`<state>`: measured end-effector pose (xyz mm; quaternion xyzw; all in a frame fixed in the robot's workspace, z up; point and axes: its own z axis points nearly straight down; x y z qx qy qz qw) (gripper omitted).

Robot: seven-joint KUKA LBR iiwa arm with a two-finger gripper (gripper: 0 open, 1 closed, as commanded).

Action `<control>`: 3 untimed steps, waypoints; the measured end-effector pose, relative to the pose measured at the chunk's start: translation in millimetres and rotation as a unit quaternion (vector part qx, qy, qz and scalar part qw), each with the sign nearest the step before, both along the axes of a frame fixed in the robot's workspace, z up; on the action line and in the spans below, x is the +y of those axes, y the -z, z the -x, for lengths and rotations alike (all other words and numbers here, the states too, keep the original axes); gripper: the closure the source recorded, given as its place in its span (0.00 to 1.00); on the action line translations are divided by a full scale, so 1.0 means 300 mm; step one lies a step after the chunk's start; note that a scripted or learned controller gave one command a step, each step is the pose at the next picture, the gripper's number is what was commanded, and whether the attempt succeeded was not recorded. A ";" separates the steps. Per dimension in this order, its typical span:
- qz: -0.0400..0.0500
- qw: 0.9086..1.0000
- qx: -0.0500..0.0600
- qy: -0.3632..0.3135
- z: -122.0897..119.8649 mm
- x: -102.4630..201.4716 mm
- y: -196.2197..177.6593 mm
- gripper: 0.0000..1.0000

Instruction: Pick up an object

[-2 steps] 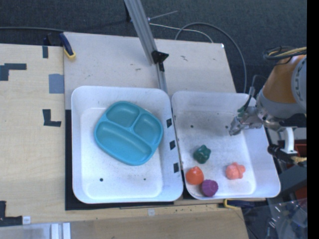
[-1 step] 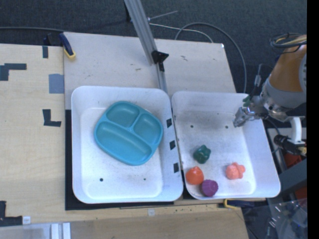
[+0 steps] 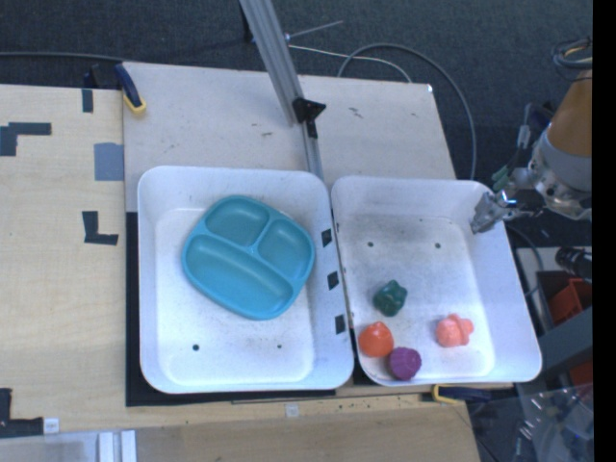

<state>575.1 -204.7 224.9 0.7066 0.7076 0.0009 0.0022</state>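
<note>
Crowding is the risk: a small purple round toy [image 3: 404, 362], an orange-red toy [image 3: 375, 339] and a pink lumpy toy [image 3: 453, 331] huddle against the right white bin's [image 3: 500, 287] near wall, a dark green toy [image 3: 390, 298] just behind, so descending fingers could nudge neighbours. Left white bin [image 3: 154, 258] holds a teal divided plastic plate [image 3: 249, 256]. Gripper [image 3: 484, 212] hovers at the right bin's far corner, well apart; its opening I cannot tell.

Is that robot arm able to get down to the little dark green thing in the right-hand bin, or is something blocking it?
Probably yes. The dark green object lies in the open on the right bin's floor, apart from the other small objects, with nothing over it. The gripper sits at that bin's upper right rim.
</note>
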 end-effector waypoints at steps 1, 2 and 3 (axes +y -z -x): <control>0.000 1.000 -0.001 0.000 0.013 0.024 -0.198 1.00; -0.001 1.000 0.002 -0.003 -0.020 0.199 -0.196 1.00; -0.002 1.000 0.003 -0.002 -0.043 0.370 -0.130 1.00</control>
